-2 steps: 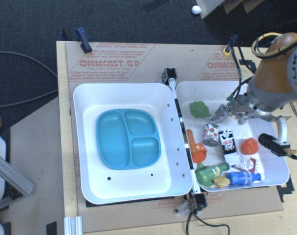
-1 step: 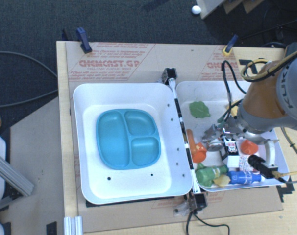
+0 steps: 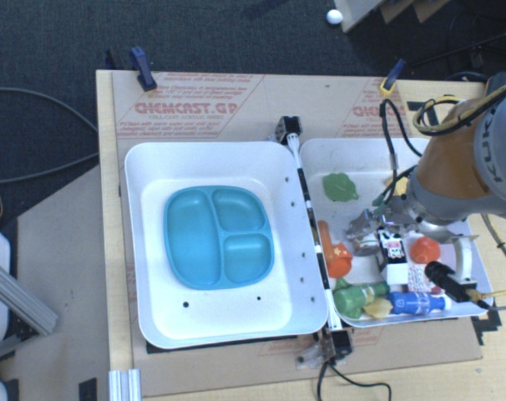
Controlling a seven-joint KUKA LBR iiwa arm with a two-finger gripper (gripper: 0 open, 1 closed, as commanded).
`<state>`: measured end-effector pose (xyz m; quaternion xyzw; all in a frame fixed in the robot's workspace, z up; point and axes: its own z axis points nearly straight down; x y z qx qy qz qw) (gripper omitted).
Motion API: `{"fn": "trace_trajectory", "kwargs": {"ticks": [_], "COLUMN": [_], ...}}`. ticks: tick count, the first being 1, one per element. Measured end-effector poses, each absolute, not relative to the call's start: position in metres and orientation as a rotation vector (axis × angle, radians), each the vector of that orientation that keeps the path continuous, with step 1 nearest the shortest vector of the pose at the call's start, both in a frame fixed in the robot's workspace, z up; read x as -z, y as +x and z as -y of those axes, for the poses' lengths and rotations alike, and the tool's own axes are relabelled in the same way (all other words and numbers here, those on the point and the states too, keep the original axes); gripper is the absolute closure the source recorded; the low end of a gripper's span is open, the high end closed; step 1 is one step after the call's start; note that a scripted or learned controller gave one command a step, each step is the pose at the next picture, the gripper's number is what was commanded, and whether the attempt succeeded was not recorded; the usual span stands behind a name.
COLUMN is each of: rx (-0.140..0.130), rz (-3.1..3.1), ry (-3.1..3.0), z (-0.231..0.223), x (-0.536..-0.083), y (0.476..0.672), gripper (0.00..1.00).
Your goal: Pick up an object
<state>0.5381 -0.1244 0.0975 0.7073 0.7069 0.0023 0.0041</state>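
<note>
camera view: arm low over right bin [image 3: 353,150], hand [image 3: 376,234] among clutter beside orange ball [image 3: 338,262]; cannot tell if clenched. approach step; next needs clean grasp.

glossy smooth turquoise plastic plate [image 3: 220,236]; matt white plastic bins [image 3: 153,291]; printed brown paper board [image 3: 186,107] at upper left; dark rough carpet [image 3: 53,23].
</note>
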Motion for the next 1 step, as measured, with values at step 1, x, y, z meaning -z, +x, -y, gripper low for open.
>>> {"fn": "trace_trajectory", "kwargs": {"ticks": [1], "rx": [-0.002], "rz": [-2.223], "ry": [2.220], "z": [0.0612], "x": [-0.1849], "y": [0.5854], "gripper": [1.00]}}
